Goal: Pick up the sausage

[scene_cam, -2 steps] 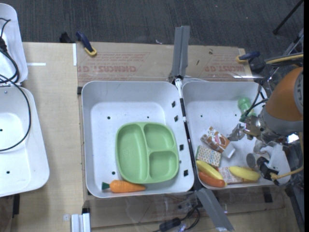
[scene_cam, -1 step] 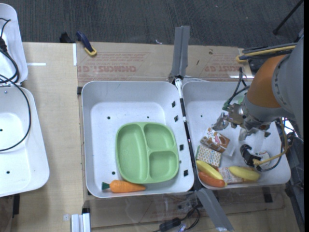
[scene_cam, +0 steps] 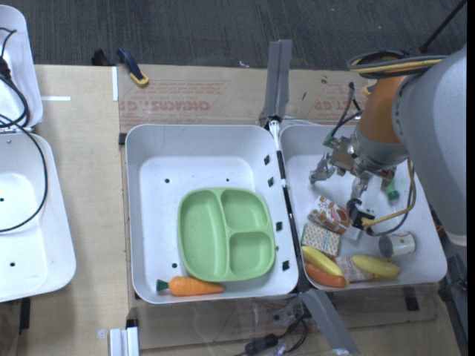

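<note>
The sausage (scene_cam: 326, 277) is a short orange-red piece lying at the front edge of the right bin (scene_cam: 297, 162), partly tucked under a yellow banana-like toy (scene_cam: 320, 259). My gripper (scene_cam: 339, 185) hangs over the middle of the right bin, behind the sausage and well apart from it. Its fingers (scene_cam: 321, 171) stand open with nothing between them. The grey arm with its orange band (scene_cam: 378, 110) reaches in from the right.
Around the sausage lie a checkered box (scene_cam: 320, 237), a patterned packet (scene_cam: 329, 215), a second yellow toy (scene_cam: 375, 265), a white cup (scene_cam: 399, 244) and a small green item (scene_cam: 391, 193). The left bin (scene_cam: 148, 199) holds a green divided plate (scene_cam: 226, 232) and a carrot (scene_cam: 191, 286).
</note>
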Robot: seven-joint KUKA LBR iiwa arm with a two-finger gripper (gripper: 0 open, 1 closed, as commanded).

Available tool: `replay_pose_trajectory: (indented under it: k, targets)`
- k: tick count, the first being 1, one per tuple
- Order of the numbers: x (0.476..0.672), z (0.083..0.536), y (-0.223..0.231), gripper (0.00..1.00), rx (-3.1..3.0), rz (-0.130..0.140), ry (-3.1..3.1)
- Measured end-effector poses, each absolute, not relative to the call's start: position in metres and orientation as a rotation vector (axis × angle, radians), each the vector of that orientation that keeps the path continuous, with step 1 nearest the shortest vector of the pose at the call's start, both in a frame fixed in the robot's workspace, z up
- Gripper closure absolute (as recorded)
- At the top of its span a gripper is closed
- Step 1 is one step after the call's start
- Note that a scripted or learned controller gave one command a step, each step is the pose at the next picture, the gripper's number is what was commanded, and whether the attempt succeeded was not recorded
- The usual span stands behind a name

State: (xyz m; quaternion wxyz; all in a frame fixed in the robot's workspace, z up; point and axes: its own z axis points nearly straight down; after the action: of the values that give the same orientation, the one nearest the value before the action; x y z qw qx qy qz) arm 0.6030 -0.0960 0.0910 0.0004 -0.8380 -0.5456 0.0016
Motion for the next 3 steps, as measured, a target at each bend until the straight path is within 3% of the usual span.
replay_pose_trajectory:
  k: [1,2,3]
  targets:
    - [0.648,0.092,-0.097,0.0,-2.925,0.004,-1.147]
    - [0.651,0.091,-0.101,0.0,-3.126,0.006,-0.319]
    - [0.601,0.108,-0.137,0.0,-3.125,0.006,-0.315]
